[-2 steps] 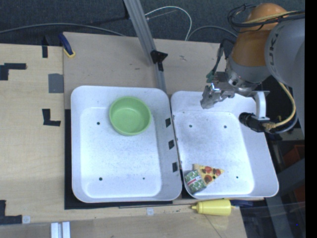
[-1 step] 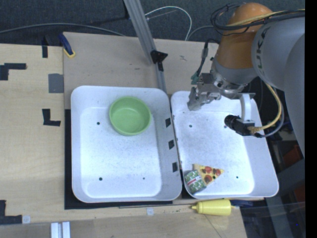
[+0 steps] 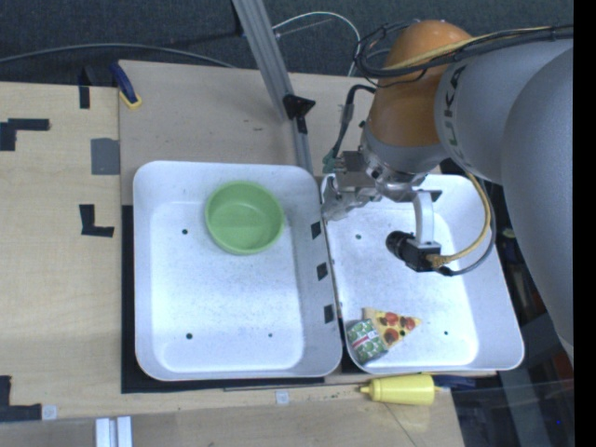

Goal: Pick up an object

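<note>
A green bowl (image 3: pixel 244 217) sits in the back half of the left bin (image 3: pixel 158 277). In the right bin (image 3: pixel 466 333), near its front left corner, lie a toy pizza slice (image 3: pixel 393 323) and a small green patterned object (image 3: pixel 364 340), touching each other. My gripper (image 3: pixel 346 192) hangs over the back left corner of the right bin, close to the wall between the two bins. It is well away from the pizza slice and to the right of the bowl. The wrist hides what is under it.
A yellow squeeze bottle (image 3: pixel 402 389) lies on the bench just outside the front edge of the right bin. A slanted metal pole (image 3: pixel 270 59) rises behind the bins. A black fitting with a yellow cable (image 3: pixel 414 250) hangs off the arm over the right bin.
</note>
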Robot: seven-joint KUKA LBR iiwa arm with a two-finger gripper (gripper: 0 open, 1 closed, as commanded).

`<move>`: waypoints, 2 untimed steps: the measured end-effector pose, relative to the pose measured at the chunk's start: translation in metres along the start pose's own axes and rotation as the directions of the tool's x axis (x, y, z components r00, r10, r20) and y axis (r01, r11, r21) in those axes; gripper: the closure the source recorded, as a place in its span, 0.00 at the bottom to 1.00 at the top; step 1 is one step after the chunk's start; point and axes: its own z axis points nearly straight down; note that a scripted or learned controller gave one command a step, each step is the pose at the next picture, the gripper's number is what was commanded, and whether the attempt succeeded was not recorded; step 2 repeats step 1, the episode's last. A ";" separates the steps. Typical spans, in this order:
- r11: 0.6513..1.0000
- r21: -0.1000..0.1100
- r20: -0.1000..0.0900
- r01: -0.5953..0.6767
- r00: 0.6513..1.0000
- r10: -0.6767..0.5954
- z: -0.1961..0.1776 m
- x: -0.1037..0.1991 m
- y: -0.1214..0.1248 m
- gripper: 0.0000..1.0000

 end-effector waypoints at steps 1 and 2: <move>1.000 0.000 0.000 0.000 1.000 0.000 0.004 0.050 -0.014 1.00; 1.000 0.000 0.000 0.000 1.000 0.000 0.004 0.050 -0.014 1.00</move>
